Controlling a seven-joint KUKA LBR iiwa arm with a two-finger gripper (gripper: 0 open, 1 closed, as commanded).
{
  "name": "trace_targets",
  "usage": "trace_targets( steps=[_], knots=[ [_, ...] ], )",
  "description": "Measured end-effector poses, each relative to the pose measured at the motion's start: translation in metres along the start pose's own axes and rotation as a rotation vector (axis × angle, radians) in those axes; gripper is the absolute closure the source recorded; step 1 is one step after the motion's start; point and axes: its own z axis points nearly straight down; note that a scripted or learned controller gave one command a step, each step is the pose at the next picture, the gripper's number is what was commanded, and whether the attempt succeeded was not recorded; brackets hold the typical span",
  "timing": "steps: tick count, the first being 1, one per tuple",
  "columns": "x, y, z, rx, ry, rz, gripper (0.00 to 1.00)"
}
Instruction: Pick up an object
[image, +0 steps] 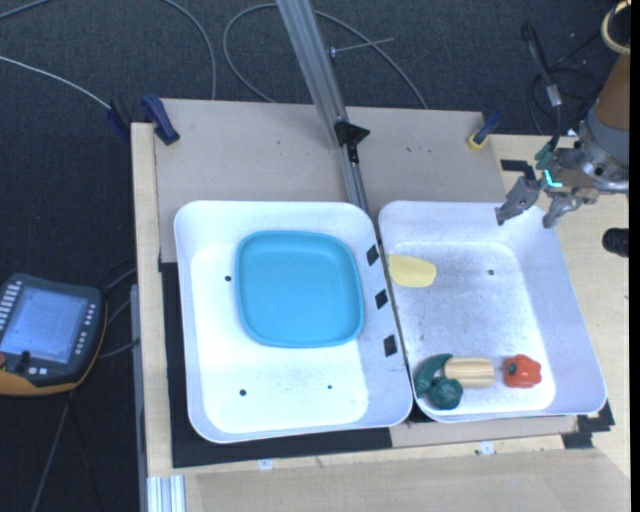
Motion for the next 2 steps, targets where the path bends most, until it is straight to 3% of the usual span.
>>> trace_targets(
  steps=[1, 2],
  knots=[
    [0.000, 0.000, 0.000, 0.000, 0.000, 0.000, 0.00],
    [0.000, -0.003, 0.063, 0.006, 0.001, 0.000, 0.00]
  ],
)
